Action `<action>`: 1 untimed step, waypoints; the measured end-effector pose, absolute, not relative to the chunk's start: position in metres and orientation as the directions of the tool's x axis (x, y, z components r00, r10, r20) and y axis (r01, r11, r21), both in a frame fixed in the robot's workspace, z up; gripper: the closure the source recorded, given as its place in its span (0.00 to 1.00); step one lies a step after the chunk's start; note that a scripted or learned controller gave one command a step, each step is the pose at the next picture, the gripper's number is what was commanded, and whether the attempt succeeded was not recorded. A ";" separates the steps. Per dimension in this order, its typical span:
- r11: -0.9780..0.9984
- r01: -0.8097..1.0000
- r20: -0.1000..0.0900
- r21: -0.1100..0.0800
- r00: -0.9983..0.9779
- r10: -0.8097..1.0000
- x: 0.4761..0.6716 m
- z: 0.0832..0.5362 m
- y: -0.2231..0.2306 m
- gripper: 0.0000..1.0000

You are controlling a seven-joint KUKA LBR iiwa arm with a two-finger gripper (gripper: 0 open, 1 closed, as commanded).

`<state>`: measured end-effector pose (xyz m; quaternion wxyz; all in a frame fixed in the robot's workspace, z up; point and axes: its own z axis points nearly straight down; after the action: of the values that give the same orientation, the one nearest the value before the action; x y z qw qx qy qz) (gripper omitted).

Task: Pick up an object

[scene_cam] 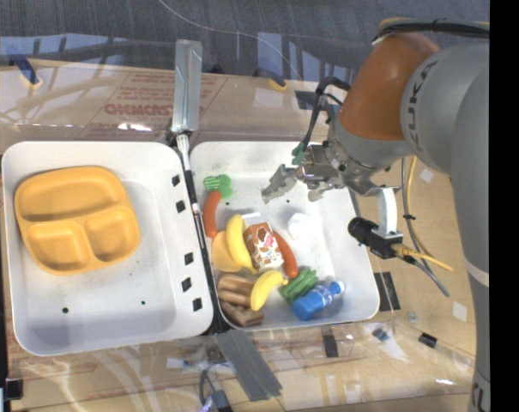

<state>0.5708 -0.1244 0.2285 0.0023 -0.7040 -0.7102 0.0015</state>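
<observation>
Hovering over the far half of the right shallow white bin [362, 303], pincer [295, 181] spread wide, holding nothing. Nothing lifted yet: yellow plastic bananas [236, 240], small printed carton [262, 245], blue bottle [315, 299] heaped toward the bin's near edge, grasp and lift outstanding.

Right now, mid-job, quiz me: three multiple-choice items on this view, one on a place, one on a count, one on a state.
1. Where does the yellow divided tray lie?
A. left bin
B. right bin
C. bare bench

2. How many bananas are in the right bin?
A. none
B. two
C. five

3. How does the blue bottle rest?
A. upright
B. on its side
C. on the tray

Answers: A, the tray sits in the left bin; B, one banana and another show; B, the bottle lies flat.
</observation>
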 end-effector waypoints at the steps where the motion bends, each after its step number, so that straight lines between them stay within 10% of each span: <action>1: -0.001 1.000 0.000 -0.002 0.001 1.000 0.562 0.094 -0.102 0.00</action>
<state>0.5623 -0.1021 0.0939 0.0004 -0.7074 -0.7068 0.0007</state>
